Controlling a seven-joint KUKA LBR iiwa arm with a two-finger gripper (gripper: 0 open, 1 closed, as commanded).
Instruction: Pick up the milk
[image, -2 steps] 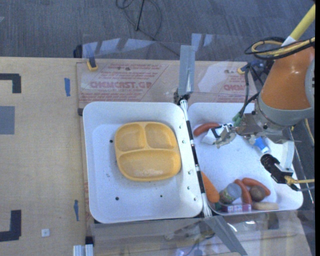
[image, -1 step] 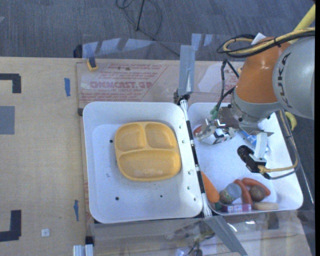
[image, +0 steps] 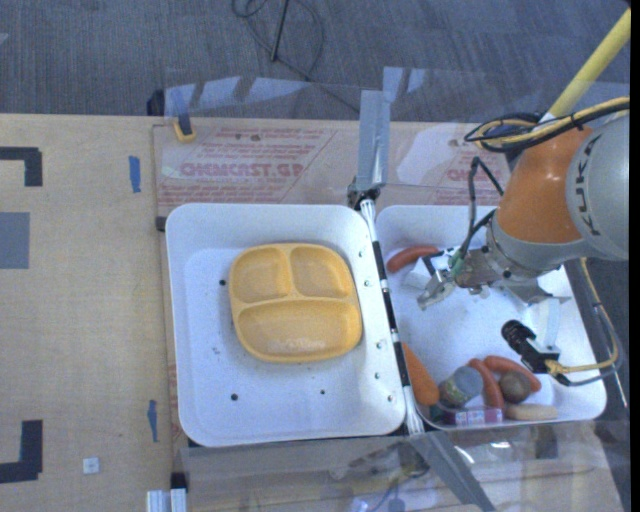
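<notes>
The table (image: 80, 330) at the far left is bare brown board with black corner marks and short strips of blue tape. Next comes the left bin (image: 190, 300), white and shallow. A yellow plate (image: 296, 302) with three sections lies flat in its middle, well apart from every wall.

The right bin (image: 470, 330) sits just beside it, and their rims meet along a narrow seam. A sausage (image: 411, 258) lies near the right bin's upper left corner. A carrot (image: 420, 374) lies slanted against the left wall lower down.

The tool (image: 440, 285) hangs over the upper left part of this bin, just right of the sausage and below it. Nothing shows in its grip, and I cannot tell whether it is released or clenched. The grey arm (image: 550, 200) with its orange band reaches in behind it from the right.

A huddle of small things lies along the near wall, well apart from the tool:
- a grey container (image: 462, 385)
- a second sausage (image: 492, 373)
- a brown lump (image: 516, 384)
- a pale stick (image: 530, 411)
- a pink strip (image: 478, 416)

They touch or nearly touch one another. The milk should be among the things in this bin, but I cannot tell which one it is.
</notes>
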